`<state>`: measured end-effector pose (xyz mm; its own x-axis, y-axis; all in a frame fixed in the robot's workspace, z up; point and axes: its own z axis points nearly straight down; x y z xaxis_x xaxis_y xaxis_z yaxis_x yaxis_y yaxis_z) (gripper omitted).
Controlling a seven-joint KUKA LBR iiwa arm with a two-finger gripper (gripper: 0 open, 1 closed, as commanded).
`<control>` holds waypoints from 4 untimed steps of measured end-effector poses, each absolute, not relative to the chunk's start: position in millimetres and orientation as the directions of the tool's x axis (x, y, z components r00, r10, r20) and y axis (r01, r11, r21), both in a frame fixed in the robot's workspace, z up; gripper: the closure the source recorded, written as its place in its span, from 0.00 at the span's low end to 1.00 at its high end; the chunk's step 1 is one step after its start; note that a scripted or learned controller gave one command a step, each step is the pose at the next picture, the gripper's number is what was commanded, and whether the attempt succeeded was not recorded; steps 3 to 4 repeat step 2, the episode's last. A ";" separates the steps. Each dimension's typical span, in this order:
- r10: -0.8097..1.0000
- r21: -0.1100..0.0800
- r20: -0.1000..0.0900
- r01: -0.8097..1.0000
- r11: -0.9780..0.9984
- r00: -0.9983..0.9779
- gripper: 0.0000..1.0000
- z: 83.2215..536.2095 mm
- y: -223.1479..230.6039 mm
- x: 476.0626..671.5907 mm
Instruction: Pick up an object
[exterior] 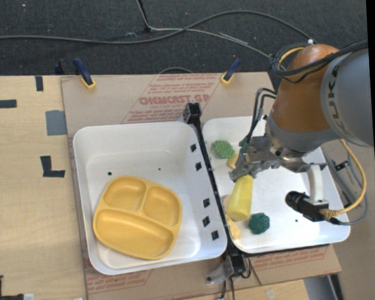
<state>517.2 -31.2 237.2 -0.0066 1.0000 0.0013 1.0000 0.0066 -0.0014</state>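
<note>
Right bin (284, 232): yellow bottle (239, 200) lies near the divider, between a light green piece (223, 149) and a dark green piece (259, 223). Gripper (241, 168) at the bottle's upper end; open or closed, cannot tell. Left bin (111, 144): yellow divided plate (138, 216).

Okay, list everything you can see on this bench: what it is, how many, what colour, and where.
Left bin: one, white, on the cardboard.
Right bin: one, white, beside the left bin.
Plate: one, yellow, divided, in the left bin.
Bottle: one, yellow, in the right bin by the middle wall.
Light green lump: one, right bin, far side.
Dark green lump: one, right bin, near side, beside the bottle.
Cardboard: one sheet, brown, under both bins.
Clamps: two, blue and yellow, on the cardboard's far edge.
Arm: one, grey and orange, over the right bin.
End effector: one, at the bottle's top.
</note>
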 end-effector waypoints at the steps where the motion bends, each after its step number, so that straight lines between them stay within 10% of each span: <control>1: 1.000 -0.002 0.001 1.000 0.007 -0.007 1.00 243.5 21.0 522.2; 4: 1.000 -0.004 0.000 1.000 0.006 -0.006 1.00 227.3 73.3 525.7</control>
